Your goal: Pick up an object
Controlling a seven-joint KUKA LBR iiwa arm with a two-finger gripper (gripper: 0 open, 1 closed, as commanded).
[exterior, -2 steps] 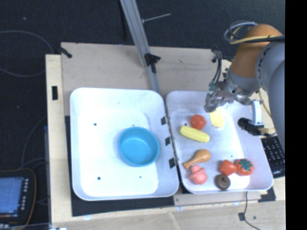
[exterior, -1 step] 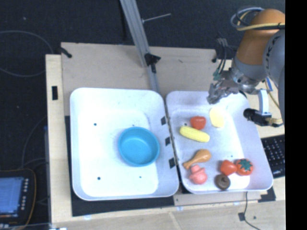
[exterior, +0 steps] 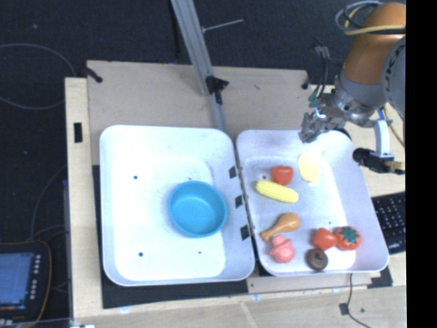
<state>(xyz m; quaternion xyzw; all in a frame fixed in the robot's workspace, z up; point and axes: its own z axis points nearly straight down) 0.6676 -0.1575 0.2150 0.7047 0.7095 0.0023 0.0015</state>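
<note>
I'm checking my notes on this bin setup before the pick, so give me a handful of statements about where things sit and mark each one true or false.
1. The blue bowl sits in the left bin. True.
2. The yellow corn cob lies in the left bin. False: it lies in the right bin, just below the red pepper.
3. The gripper hangs over the far end of the right bin. True.
4. The drumstick is between the gripper's fingers. False: it lies on the bin floor, well apart from the gripper.
5. The brown donut is near the right bin's front edge. True.
</note>
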